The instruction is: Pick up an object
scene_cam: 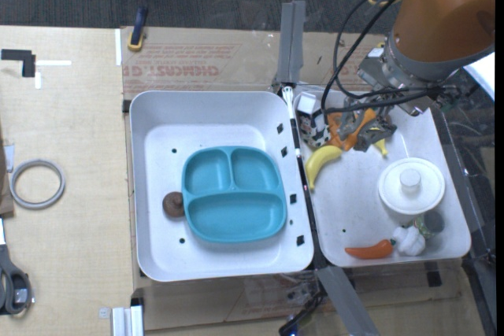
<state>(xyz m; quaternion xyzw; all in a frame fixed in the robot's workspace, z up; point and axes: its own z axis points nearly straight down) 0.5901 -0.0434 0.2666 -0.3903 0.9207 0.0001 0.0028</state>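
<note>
Overhead, arm (441,8) sits above right bin (441,244)'s far corner; gripper hidden, finger state cannot be told. Banana (321,162) lies by the bin's left wall, white lidded pot (410,185) nearby.

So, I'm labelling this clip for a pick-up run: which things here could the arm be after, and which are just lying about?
Belonging to the job, in the bins:
banana
orange pepper
white lidded pot
blue divided plate
small brown ball

Lying about on the bench:
tape roll
scissors
blue-and-yellow clip
</note>
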